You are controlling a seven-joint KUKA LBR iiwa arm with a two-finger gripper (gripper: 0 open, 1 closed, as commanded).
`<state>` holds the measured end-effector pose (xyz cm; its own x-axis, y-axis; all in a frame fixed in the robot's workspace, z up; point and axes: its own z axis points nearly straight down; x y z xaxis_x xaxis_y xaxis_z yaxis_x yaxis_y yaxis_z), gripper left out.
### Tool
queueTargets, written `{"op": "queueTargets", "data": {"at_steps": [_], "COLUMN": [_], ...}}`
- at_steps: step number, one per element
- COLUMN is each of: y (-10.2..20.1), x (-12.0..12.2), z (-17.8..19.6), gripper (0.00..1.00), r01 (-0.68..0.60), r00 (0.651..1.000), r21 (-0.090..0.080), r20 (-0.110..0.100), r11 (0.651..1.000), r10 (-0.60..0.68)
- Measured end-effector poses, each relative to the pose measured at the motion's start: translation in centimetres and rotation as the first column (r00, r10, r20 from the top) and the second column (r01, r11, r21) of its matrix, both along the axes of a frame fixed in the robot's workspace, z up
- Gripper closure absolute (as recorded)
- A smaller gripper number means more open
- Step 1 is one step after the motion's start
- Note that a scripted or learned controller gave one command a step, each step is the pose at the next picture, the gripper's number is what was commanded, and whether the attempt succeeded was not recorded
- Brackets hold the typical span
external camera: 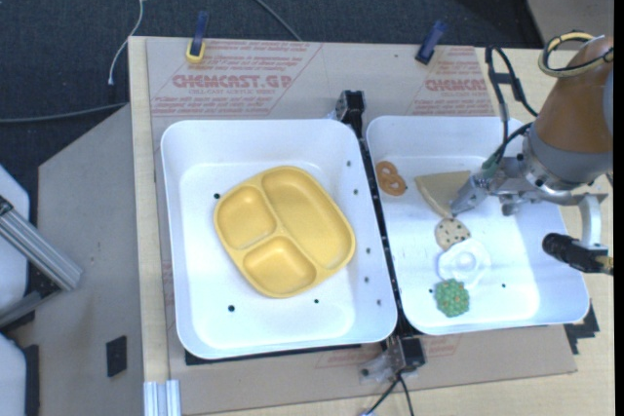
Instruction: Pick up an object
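Note:
The right bin (531, 302) holds several small items. A brown pretzel (391, 178) lies at its far left, with a tan wedge-shaped piece (437, 187) beside it. Below them come a speckled round cookie (449, 232), a white cup-like piece (462, 263) and a green broccoli-like lump (451, 298). My gripper (471, 194) reaches in from the right and sits low at the right edge of the tan wedge, partly covering it. Nothing can be seen held in it.
The left bin (185, 209) carries a yellow divided plate (284, 229) in its middle. A black clamp (350, 103) sits between the bins at the far side. Blue clips (199, 26) hold the cardboard base. Cables run beside the arm at the right.

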<state>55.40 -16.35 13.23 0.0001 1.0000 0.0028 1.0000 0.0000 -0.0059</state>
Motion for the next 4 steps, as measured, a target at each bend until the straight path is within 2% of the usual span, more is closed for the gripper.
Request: {"op": "queueTargets", "data": {"at_steps": [1,2,4], "y": [0.0,0.1,0.4], "x": [0.2,0.1,-0.6], "z": [-4.6,-3.6,7.6], "gripper": [0.0,1.0,1.0], "r01": [0.001,0.0,-0.001], "r00": [1.0,1.0,1.0], "r21": [-0.001,-0.001,-0.004], "r20": [0.009,0.007,0.012], "r11": [1.0,1.0,1.0], "r10": [-0.001,0.0,0.001]}}
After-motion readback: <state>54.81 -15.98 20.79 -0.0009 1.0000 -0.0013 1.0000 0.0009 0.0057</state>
